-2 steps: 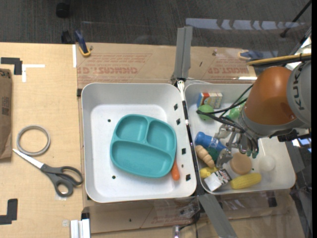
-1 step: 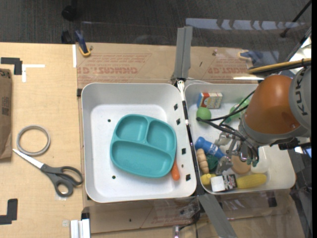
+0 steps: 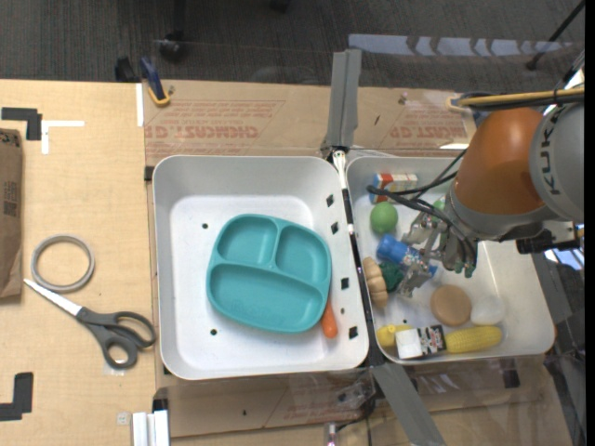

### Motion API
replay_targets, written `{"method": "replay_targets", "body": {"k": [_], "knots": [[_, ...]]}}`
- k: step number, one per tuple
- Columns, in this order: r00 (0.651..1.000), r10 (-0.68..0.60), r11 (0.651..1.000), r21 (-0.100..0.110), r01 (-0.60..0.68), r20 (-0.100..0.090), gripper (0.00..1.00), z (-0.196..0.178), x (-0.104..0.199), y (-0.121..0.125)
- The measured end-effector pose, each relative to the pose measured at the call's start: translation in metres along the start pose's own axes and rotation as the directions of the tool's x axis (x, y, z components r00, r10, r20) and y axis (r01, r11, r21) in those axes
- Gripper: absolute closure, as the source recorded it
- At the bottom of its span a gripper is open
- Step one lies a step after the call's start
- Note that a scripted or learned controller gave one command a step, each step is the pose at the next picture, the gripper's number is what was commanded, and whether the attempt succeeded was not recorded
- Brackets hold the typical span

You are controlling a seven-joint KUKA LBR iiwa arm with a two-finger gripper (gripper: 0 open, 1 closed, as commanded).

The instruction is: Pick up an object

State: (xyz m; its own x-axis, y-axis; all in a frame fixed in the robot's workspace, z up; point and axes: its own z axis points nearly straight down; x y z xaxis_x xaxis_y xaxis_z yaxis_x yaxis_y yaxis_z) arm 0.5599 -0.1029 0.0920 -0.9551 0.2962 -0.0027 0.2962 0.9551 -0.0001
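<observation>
Jaws low in right bin, opening unclear, cannot tell; beside small blue object, green ball

A robotics lab — a grey-and-orange industrial arm reaches in at three o'clock over two white bins on a cardboard-covered counter, with scissors and a tape roll at nine o'clock — office-chair casters on carpet at twelve.

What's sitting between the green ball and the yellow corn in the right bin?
In the camera view, a blue toy and a round tan piece lie between the green ball and the corn.
</observation>
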Motion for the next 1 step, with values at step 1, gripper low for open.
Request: {"method": "replay_targets", "body": {"k": [1], "knots": [[0.999, 0.037, 0.999, 0.000, -0.037, 0.002, 0.00, -0.0656, -0.0513, -0.0733]]}}
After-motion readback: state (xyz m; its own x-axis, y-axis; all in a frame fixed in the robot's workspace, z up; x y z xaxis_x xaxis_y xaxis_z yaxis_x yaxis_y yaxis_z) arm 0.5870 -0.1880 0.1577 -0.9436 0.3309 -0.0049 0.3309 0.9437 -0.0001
